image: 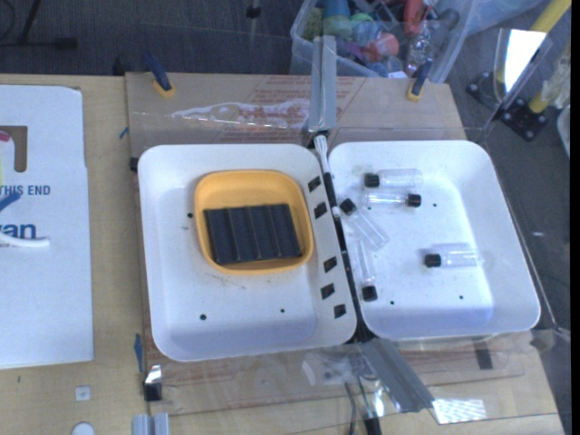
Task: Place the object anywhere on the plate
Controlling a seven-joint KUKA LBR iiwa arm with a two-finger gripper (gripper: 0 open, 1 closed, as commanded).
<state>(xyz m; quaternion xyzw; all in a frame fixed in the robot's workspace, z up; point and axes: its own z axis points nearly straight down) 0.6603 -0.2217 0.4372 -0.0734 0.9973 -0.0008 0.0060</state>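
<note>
A yellow plate (210, 191) sits in the left bin (172, 297), with a dark ribbed rectangular block (253, 234) lying flat on it. In the right bin (471, 297) lie several clear plastic vials with black caps: two close together at the upper left (391, 179) (391, 199), one at the right (451, 258), and others along the left wall (362, 229) (364, 270).
A clear tub of colourful toys (381, 16) stands behind the bins. A white printed sheet (41, 234) lies to the left of the left bin. Tape and a grey strip (399, 383) lie at the bench's front edge.
</note>
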